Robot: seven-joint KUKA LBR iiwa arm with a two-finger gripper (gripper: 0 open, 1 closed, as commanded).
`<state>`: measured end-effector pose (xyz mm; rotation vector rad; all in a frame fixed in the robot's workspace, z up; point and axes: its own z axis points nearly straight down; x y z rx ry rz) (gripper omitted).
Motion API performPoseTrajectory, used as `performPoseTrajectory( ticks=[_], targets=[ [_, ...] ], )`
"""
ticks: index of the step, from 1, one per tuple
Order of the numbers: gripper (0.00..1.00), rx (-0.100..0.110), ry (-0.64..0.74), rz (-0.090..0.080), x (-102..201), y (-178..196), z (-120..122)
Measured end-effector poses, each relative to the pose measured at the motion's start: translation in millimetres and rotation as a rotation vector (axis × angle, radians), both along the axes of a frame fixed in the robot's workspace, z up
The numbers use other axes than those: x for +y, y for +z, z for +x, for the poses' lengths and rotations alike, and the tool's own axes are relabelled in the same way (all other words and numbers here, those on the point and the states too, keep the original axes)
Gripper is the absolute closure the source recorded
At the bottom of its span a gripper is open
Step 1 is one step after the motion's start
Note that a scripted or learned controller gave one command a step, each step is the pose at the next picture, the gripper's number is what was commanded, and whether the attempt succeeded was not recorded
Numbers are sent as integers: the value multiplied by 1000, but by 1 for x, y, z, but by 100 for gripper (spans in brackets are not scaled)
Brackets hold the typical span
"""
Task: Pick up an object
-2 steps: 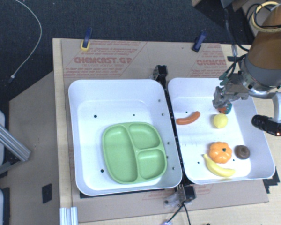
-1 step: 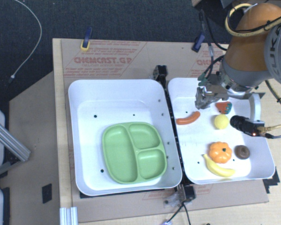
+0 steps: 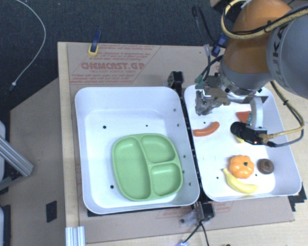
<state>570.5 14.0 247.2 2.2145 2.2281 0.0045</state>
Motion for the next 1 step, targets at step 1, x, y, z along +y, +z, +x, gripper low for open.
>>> performPoseTrajectory(
  ticks=[1],
  targets=[
    [100,2,0,0,61,-13,8]
  ],
)
